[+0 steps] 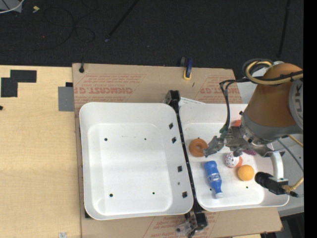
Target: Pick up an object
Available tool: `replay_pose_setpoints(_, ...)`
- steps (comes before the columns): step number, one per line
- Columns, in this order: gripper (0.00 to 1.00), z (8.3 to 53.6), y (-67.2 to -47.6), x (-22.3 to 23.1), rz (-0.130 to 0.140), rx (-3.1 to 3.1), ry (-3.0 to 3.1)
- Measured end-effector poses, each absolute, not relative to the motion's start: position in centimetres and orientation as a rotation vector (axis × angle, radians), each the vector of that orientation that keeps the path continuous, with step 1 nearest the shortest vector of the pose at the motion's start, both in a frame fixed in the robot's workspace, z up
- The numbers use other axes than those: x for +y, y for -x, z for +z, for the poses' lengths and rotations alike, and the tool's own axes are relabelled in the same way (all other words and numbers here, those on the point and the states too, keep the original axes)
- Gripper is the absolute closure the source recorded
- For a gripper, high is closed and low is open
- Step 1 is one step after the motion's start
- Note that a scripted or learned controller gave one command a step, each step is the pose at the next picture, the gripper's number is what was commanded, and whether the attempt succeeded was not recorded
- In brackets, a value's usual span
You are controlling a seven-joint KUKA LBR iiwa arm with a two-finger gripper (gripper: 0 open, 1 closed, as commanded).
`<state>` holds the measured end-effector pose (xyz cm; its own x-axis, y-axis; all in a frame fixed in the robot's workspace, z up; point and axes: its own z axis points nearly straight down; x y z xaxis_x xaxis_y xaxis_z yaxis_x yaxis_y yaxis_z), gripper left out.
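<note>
In the right bin [233, 200] lie an orange-brown ring like a doughnut [198, 147], a blue bottle [213, 178], an orange ball [245, 173] and a small white speckled ball [231, 160]. My gripper [216, 145] hangs low over this bin, just right of the ring and above the blue bottle. Nothing shows between its fingers. The grey and orange arm [272, 103] covers the bin's far right part.
The left bin [94, 133] lies beside it, parted by a black clamp strip [179, 152]. Both bins rest on a cardboard sheet [129, 83]. A blue and yellow clamp [187, 68] sits at the sheet's far edge.
</note>
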<state>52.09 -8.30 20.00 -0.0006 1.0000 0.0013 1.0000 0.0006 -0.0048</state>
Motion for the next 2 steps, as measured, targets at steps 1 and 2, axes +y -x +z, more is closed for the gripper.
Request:
replay_pose_setpoints(1, 0.0, 8.1, -55.5, -9.8, 0.005, -2.22, 2.219)
replay_pose_setpoints(2, 0.0, 8.8, -62.5, -8.0, -0.003, -2.227, 2.219)
